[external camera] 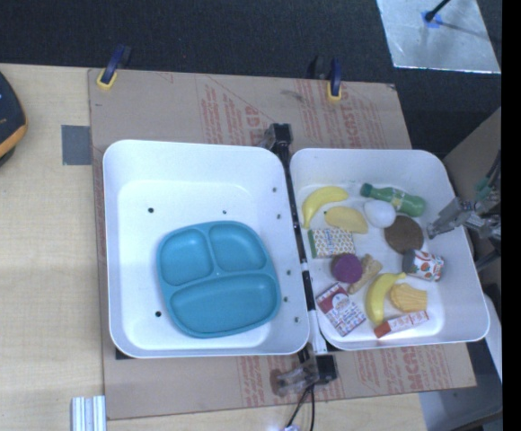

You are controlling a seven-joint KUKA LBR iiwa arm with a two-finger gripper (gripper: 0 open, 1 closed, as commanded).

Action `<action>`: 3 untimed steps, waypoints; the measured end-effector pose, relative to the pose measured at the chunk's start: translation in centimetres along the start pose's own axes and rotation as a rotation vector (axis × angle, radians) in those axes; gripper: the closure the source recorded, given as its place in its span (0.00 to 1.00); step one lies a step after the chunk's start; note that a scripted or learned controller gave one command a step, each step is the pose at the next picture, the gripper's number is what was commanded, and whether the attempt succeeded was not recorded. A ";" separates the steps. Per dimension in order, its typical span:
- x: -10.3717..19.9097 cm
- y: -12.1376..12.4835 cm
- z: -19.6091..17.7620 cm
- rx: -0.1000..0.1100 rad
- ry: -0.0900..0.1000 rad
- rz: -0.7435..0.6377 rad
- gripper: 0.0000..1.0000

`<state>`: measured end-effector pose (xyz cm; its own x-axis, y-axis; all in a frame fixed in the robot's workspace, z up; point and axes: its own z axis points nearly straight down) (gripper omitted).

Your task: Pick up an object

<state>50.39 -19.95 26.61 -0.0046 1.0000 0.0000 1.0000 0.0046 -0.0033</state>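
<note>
So far nothing is lifted. Gripper [442, 224] sits at the right bin's [458, 326] right edge, fingers spread, grasping nothing. Toy food lies heaped in that bin; the brown round piece [404, 233] is nearest the fingertips. Descent, closing and lift remain.

One fixed camera looks down on the bench [45, 268] from above at a slant, far enough back to take in both bins whole. The left bin [126, 241] sits mid-frame and the right bin [458, 277] close to the right side. Dark floor [198, 16] runs beyond the bench's far edge.
</note>
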 end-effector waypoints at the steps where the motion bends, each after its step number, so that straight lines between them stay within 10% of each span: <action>1: 5.0 5.2 10.8 0.004 0.002 -0.007 0.00; 2: 7.8 -3.3 17.9 0.013 0.006 0.000 0.00; 3: 7.5 -2.8 16.5 0.004 0.001 -0.003 1.00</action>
<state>47.53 -12.45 10.16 -0.0081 1.0000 0.0008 0.9999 0.0081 -0.0068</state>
